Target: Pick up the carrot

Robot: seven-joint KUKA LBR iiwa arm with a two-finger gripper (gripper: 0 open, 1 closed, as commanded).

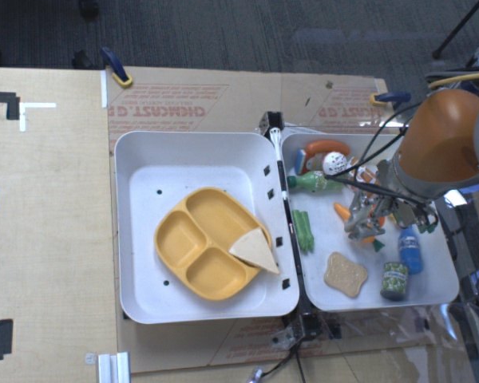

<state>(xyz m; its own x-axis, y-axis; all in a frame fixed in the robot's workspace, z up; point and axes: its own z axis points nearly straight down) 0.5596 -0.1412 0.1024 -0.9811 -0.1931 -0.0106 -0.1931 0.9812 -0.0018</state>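
Big and round, the arm's orange band (441,138) sits high on the right, over the right bin (443,282). Under it the tool (366,220) hangs low in that bin, right on top of the carrot (359,212). Its fingers look close around the carrot, but I cannot tell if they grip it. Near it lie a slice of bread (345,274), a blue bottle (409,251) and a green can (394,280). A yellow plate (207,244) sits in the left bin (144,166).
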